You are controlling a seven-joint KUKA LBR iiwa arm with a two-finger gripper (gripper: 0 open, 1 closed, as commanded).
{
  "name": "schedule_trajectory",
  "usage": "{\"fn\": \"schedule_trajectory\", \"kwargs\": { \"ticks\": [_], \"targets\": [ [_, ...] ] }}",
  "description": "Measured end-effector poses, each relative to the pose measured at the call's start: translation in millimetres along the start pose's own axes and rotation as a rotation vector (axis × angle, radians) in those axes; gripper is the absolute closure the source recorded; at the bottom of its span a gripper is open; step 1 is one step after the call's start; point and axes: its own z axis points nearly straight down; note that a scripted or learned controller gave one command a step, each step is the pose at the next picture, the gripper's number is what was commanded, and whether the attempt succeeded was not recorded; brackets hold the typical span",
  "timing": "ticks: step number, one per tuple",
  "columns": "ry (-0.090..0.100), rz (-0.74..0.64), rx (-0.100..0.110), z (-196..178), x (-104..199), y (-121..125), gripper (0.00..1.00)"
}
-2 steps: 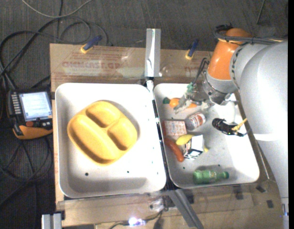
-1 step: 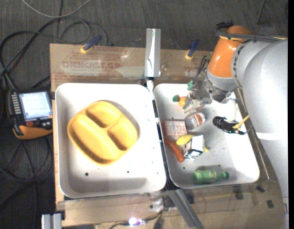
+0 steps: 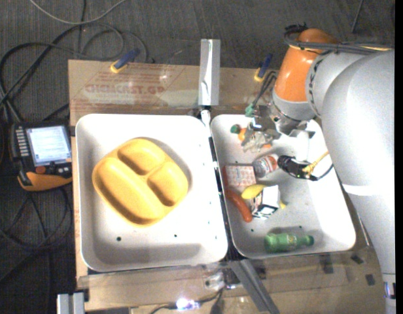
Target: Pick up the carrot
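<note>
The carrot point(image 3: 236, 129), a small orange piece with a green end, lies in the far left corner of the right bin point(image 3: 332, 237). My gripper point(image 3: 256, 135) hangs low just to the carrot's right, under the orange-banded wrist point(image 3: 298, 77). The gripper's dark body hides the gap between its tips, and I see nothing held in it. A longer red-orange stick point(image 3: 240, 206) lies near the bin's left wall, further toward the front.
The right bin also holds a patterned pink packet point(image 3: 239, 174), a small silver-and-red can point(image 3: 265, 165), a yellow fruit point(image 3: 252, 191), a white box point(image 3: 267, 201) and a green bottle point(image 3: 288, 241). A yellow divided plate point(image 3: 141, 180) sits in the left bin point(image 3: 103, 247).
</note>
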Motion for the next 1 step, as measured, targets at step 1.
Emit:
{"fn": "schedule_trajectory", "kwargs": {
  "ticks": [1],
  "targets": [
    [0.003, 0.007, -0.023, -74.4, 48.5, -54.0, 1.00]
  ]
}}
